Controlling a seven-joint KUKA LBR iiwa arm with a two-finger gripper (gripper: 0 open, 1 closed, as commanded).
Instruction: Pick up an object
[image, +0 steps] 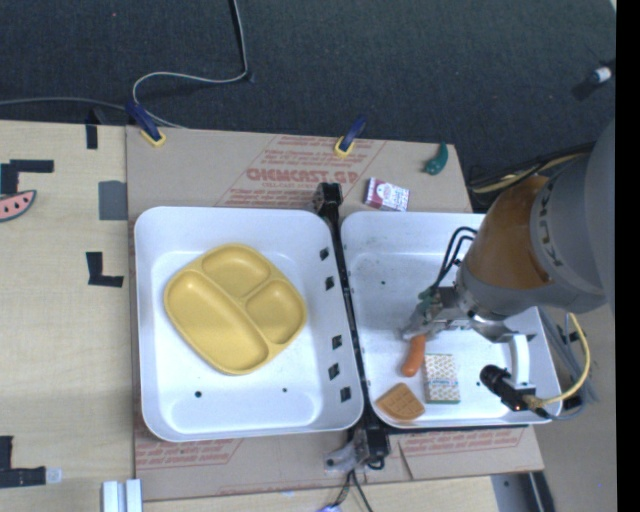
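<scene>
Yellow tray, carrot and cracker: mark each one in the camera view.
yellow tray (235, 307): camera view, left bin, on the ridges where its compartments meet.
carrot (414, 355): camera view, right bin, mid-length of the orange body.
cracker (401, 403): camera view, right bin's front edge, centre of its face.

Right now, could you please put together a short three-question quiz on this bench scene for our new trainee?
1. True or false: the yellow divided plate lies in the same bin as the orange carrot-shaped piece.
2. Multiple choice: what sits just right of the tan biscuit-like piece in the right bin? A) a small patterned packet B) a blue cup C) a spoon
3. Fill in: the gripper hovers directly above the ______ end of the carrot-shaped piece.

Key: 1. False; the plate is in the left bin. 2. A, the small patterned packet. 3. Upper.
</scene>
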